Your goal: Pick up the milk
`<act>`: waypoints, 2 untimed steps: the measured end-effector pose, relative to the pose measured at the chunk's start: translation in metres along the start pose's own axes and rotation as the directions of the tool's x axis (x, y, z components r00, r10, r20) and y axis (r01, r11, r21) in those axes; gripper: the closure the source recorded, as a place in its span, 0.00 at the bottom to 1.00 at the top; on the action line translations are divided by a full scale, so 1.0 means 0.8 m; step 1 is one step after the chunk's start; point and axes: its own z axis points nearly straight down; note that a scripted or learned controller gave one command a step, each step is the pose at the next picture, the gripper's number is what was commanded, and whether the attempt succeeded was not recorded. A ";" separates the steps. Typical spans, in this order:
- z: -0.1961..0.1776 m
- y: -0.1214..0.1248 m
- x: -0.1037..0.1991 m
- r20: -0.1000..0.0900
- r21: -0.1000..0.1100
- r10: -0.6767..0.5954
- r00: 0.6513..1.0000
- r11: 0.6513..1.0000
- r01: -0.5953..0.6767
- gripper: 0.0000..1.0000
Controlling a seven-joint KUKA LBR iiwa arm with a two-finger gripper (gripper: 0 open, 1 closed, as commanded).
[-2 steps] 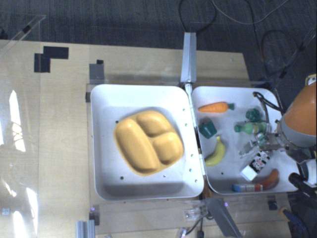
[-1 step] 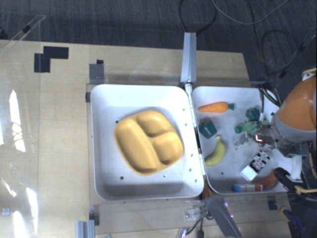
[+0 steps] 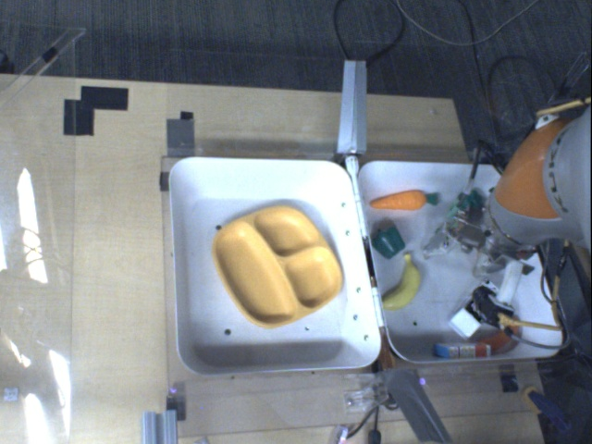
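Note:
My gripper (image 3: pixel 446 239) hangs low over the middle of the right bin (image 3: pixel 435 178), to the right of a yellow banana (image 3: pixel 403 285) and below an orange carrot (image 3: pixel 400 201). A small lying object with blue, white and red parts (image 3: pixel 470 349) rests against the bin's front wall. It may be the milk, but I cannot tell for sure. It sits well in front of the gripper and apart from it. The grey arm with its orange band (image 3: pixel 527 178) covers the bin's right side.
A dark green block (image 3: pixel 388 240) lies by the divider, left of the gripper. A small green thing (image 3: pixel 474 198) shows beside the wrist. A large yellow loaf-like object (image 3: pixel 276 263) fills the middle of the left bin (image 3: pixel 194 248).

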 end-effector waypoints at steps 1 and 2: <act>-0.193 -0.069 -0.054 0.011 0.002 -0.113 0.994 0.994 0.113 0.00; -0.048 0.034 -0.027 0.013 -0.008 -0.112 0.994 0.994 0.113 0.00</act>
